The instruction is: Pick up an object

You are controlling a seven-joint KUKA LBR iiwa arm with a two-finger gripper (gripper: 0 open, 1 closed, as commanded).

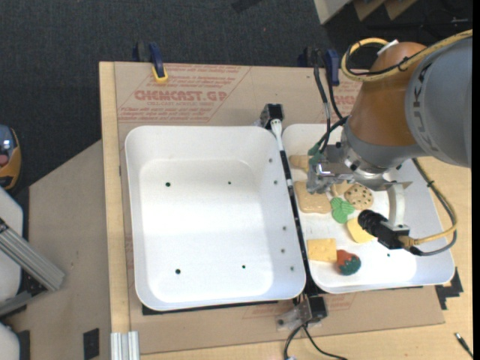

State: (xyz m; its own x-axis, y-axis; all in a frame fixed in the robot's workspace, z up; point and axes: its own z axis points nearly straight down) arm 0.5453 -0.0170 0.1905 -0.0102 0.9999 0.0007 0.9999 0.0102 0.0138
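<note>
Bench bins: food toys in right bin

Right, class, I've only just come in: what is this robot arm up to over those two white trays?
The grey and orange arm reaches in from the right, its gripper low over the right bin. That bin holds a heap of small items, among them a yellow block, a green piece and a round speckled cookie. Whether it has grasped anything cannot be seen. The left bin sits beside it.
</note>
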